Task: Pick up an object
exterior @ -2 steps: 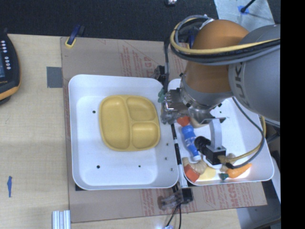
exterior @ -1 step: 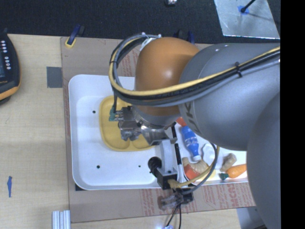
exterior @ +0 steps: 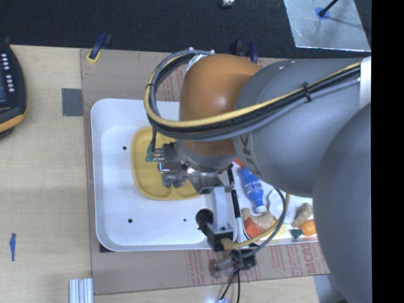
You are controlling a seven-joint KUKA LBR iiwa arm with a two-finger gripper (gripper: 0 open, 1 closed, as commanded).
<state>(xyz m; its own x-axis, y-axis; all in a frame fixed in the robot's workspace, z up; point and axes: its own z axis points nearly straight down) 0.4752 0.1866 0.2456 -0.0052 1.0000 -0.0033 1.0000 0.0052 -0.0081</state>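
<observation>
A flat yellow object (exterior: 142, 164) lies in the left white bin (exterior: 117, 223), towards its right side. My gripper (exterior: 172, 174) hangs directly over the yellow object's right part, low in the bin. The orange-banded wrist and grey arm cover the gripper from above, so only small metal parts of it show. The rest of the yellow object is hidden beneath the wrist.
The right bin is mostly covered by the arm; a blue and white tube (exterior: 252, 191), a red-orange item (exterior: 254, 227) and a small orange piece (exterior: 307, 227) show in it. A black handheld controller (exterior: 9, 87) lies at the bench's left edge.
</observation>
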